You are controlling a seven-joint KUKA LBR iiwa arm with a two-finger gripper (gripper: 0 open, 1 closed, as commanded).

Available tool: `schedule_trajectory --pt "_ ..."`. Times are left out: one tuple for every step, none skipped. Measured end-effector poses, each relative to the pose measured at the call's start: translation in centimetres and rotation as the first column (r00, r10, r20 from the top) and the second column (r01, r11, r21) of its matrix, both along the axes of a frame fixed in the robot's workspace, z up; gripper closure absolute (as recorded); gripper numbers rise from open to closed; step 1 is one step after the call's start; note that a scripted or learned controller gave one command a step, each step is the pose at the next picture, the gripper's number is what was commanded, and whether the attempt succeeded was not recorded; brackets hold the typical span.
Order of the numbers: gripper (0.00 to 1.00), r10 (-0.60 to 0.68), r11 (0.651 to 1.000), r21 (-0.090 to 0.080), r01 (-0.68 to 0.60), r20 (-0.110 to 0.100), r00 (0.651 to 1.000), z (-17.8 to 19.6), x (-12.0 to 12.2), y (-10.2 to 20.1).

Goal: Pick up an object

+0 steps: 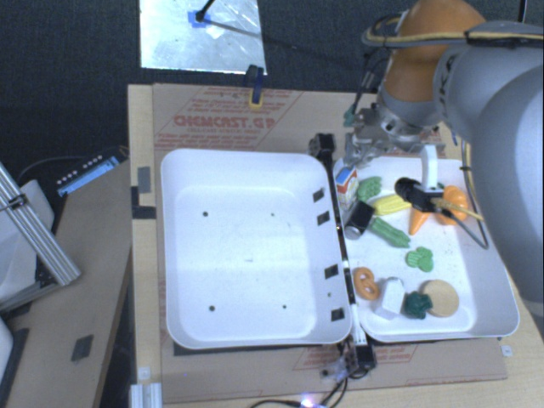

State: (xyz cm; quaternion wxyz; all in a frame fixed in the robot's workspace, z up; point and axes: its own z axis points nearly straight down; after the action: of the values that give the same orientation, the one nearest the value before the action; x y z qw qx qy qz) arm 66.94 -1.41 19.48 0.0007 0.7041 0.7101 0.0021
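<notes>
Arm (497,134): large grey bulk nearest the lens, at the right edge of the frame, with its orange band at upper right; it reaches down over the top of the right bin.
Gripper (361,147): sits at the upper left corner of the right bin, just above the small carton; probably lowered there to try for something in that corner.
Jaws: too small and shadowed to judge; I cannot tell whether they are wide, narrow or holding anything.
Right bin (484,308): white, shallow, right half of the frame; holds all the loose toys, so any pick has to come from here.
Carton (345,178): small white box with red and blue print, against the bin's left wall, nearest the gripper and the likeliest target.
Other toys: green pieces (389,230) in the middle, an orange carrot (422,218) to their right, a pretzel (365,283) and a tan disc (440,297) along the lower edge.
Left bin (246,245): white, centre of the frame, beside the right one; likely the drop-off side.
Bench (225,119): brown cardboard sheet beneath both bins, keeping them side by side.
</notes>
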Motion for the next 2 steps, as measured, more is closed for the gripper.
schedule_trajectory --pt "1.00 0.002 1.000 0.001 -0.001 -0.010 1.000 -1.2 -8.4 6.5" --pt "1.00 0.003 1.000 0.001 -0.003 -0.002 1.000 -2.2 -6.7 13.7"
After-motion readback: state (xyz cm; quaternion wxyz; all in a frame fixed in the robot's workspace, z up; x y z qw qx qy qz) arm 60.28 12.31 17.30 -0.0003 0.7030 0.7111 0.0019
